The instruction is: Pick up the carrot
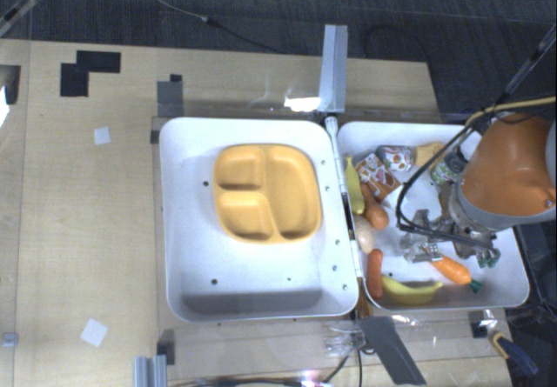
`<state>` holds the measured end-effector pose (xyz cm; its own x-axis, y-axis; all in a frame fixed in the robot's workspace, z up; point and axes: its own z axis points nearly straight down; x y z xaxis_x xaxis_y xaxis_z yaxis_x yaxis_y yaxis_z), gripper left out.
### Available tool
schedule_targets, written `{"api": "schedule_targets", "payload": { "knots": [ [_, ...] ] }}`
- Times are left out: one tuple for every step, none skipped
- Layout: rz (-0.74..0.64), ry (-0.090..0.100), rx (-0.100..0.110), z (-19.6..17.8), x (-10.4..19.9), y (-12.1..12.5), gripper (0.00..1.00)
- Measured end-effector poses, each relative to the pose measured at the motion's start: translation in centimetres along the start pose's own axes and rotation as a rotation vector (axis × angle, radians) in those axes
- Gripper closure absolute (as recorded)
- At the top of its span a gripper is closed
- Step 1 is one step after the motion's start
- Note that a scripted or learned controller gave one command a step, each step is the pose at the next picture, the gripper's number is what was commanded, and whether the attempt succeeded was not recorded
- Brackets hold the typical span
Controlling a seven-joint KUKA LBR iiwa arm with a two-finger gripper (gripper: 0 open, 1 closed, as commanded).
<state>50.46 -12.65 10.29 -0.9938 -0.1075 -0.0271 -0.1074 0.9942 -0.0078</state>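
The carrot (452, 270), orange with a small green tip at its right end, lies near the front of the right bin (513, 290). My gripper (432, 246) hangs just above and to the left of it, below the arm's orange band (513, 170). The metal wrist parts cover the carrot's upper left end. A gap between gripper and carrot cannot be made out from this angle.
A banana (409, 290) lies right next to the carrot's left. A red sausage (375, 270), a pale egg (365, 239), another sausage (376, 214), a snack packet (384, 170) and a yellow block (428, 153) crowd the right bin. The left bin (187, 229) holds a yellow divided plate (265, 192).
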Motion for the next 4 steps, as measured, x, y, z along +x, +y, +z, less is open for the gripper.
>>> {"api": "schedule_targets", "payload": {
  "knots": [
    [-0.044, 0.007, -0.002, -13.7, -0.2, 0.2, 1.00],
    [-0.044, 0.014, -0.005, -13.4, -0.1, 0.3, 0.00],
    [-0.122, 0.028, -0.012, -0.8, -0.8, 2.0, 0.00],
    [-0.148, 0.009, -0.003, 1.2, -5.3, 2.0, 0.00]
  ]
}}
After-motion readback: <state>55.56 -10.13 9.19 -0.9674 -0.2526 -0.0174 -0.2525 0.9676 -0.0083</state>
